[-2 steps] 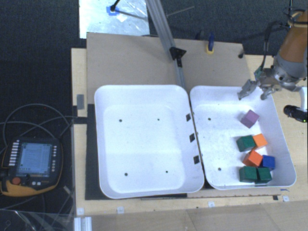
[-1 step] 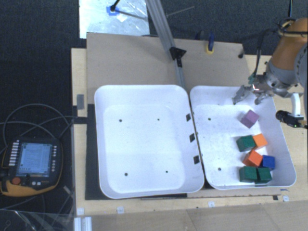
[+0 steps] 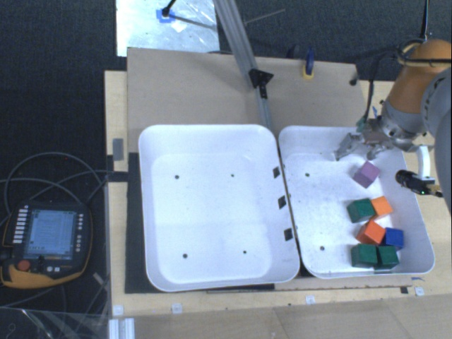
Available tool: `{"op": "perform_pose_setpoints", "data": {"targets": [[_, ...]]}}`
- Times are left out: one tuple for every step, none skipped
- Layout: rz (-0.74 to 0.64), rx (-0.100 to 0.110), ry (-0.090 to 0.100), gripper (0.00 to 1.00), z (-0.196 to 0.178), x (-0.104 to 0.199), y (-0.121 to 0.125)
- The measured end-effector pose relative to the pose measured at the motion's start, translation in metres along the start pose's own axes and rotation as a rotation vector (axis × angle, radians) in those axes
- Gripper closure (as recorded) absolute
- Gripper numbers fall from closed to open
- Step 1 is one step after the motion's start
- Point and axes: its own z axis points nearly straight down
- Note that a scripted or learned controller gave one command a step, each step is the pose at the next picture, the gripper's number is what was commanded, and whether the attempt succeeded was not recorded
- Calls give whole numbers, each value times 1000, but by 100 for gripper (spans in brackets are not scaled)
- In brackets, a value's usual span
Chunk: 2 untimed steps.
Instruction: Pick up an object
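Note:
My gripper [image 3: 359, 150] hangs over the far part of the right bin [image 3: 318, 210], open, its fingers spread with nothing between them. A purple block [image 3: 366, 174] lies tilted on the bin floor just in front of and slightly right of the fingers, apart from them. Nearer the bin's front right corner sit a green block [image 3: 360, 209], an orange block [image 3: 382, 205], a second orange block [image 3: 371, 232], a blue block [image 3: 393, 237] and two more green blocks [image 3: 364, 255] [image 3: 387, 257], packed close together.
The left bin [image 3: 212, 140] stands beside the right one, joined along a rim with black clips [image 3: 282, 202]. A slanted metal pole [image 3: 240, 34] crosses the back of the bench. A teach pendant [image 3: 46, 242] lies on the floor at far left.

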Motion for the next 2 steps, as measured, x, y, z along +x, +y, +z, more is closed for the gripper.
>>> {"op": "perform_pose_setpoints", "data": {"targets": [[-3,-6,-4,100,-15,-1,2],[1,-6,-1,100,-68,5,-4]]}}
